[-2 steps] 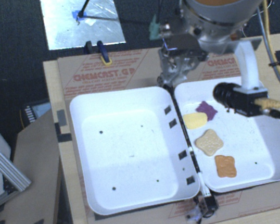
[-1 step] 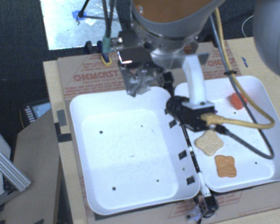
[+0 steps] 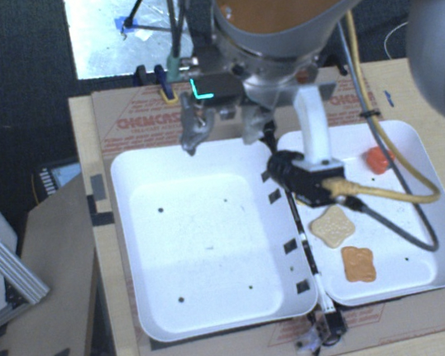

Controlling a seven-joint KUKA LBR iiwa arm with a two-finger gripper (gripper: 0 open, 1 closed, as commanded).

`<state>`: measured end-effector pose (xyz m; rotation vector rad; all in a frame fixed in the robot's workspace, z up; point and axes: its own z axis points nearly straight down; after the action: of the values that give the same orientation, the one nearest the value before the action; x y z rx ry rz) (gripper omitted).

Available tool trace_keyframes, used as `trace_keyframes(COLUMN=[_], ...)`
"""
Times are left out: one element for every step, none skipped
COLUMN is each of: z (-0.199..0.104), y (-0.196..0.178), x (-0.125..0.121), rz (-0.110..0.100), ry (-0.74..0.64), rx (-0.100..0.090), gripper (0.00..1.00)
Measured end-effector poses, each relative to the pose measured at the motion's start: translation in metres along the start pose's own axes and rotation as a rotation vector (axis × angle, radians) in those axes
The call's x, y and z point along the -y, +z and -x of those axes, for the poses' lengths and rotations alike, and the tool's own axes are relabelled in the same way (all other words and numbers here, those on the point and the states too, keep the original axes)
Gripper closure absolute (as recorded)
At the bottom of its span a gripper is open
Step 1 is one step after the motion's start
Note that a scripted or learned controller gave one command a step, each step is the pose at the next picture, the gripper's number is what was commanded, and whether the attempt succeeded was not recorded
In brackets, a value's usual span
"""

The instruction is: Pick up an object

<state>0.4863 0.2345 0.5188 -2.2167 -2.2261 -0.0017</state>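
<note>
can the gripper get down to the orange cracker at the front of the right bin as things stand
Probably yes. The orange cracker lies flat on the right bin floor, apart from the paler cracker and the cable, nothing over it. The gripper hangs over the left bin's back rim.

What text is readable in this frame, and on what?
"CHEMCAS…": red print on the cardboard sheet under the bins, upper left; the word's end is hidden by the claw.
More red print on the cardboard beside the arm at upper right: too blurred and covered to read.
Red print on the cardboard's front edge below the bins: too small to read.
No readable text on the white bins or on the items in them.
</note>
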Motion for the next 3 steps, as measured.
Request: trace_keyframes(z=[-0.001,0.000,-0.001], y=[-0.012,-0.011,-0.023], x=[0.000,0.000,0.000], rz=[0.002,0.001,0.004], ry=[-0.003,-0.004,-0.008], rx=[-0.002,-0.002,-0.004], gripper=[1.00,0.00,1.00])
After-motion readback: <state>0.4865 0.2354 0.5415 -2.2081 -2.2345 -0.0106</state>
